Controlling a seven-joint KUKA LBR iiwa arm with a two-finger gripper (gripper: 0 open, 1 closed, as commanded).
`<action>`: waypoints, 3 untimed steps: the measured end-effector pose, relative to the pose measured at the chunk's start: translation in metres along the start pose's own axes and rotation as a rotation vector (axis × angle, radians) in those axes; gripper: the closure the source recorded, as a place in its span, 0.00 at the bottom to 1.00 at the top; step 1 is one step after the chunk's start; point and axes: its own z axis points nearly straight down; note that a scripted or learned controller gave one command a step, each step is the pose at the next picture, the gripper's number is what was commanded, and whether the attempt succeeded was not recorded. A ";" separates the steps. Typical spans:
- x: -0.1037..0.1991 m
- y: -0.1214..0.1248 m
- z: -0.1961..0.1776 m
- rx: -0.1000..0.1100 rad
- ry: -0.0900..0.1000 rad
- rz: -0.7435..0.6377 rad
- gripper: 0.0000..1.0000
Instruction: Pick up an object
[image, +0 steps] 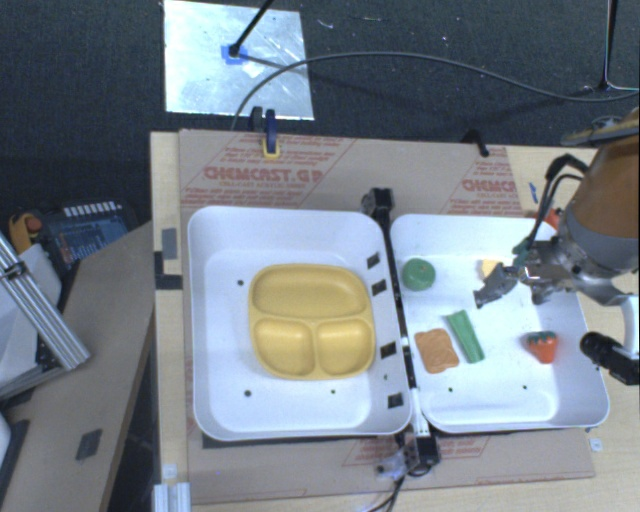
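- The grey two-finger gripper (497, 290) hangs over the right white bin (500, 410); I can't tell how it is set.
- Just beside it lies a small yellow piece (488, 268); the green stick-shaped block (464, 336) lies below it, apart.
- The cardboard sheet (330, 165) reads "CHEMCAST".

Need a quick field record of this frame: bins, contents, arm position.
left bin: yellow divided plate
right bin: green ball, green block, orange-brown flat piece, yellow piece, red-orange toy
gripper: above right bin, between yellow piece and green block
grasp: nothing seen held
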 end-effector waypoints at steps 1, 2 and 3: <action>0.000 0.002 -0.005 -0.010 -0.001 -0.002 0.00; 0.005 0.011 0.050 -0.005 0.000 -0.001 0.00; 0.003 0.014 0.112 -0.004 0.000 0.000 0.00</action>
